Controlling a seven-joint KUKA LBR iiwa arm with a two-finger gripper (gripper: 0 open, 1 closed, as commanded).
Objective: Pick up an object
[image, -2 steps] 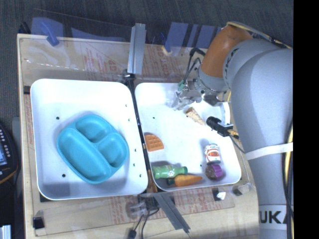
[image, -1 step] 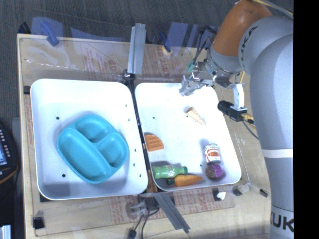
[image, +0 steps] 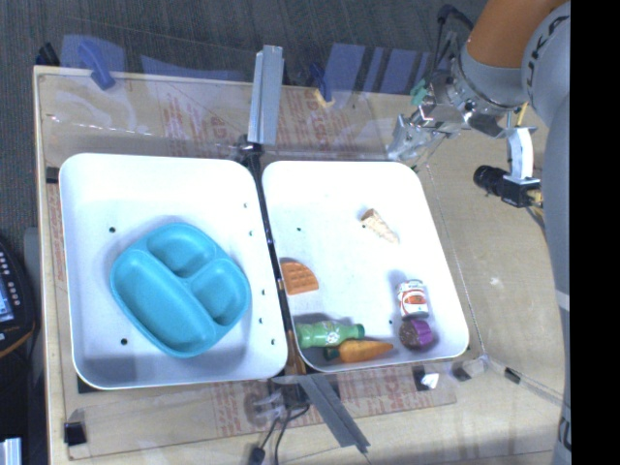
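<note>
My gripper hangs just beyond the far right corner of the right bin, its translucent fingers pointing down-left over the bench. Nothing shows between them. In the right bin lie a pale wedge-shaped piece, an orange waffle-like slice, a green bottle, a carrot, a small red-labelled can and a dark purple round fruit. The gripper is well away from all of them.
The left bin holds a blue divided plate. A grey metal post stands upright at the back between the bins. A black knob juts from the arm at the right.
</note>
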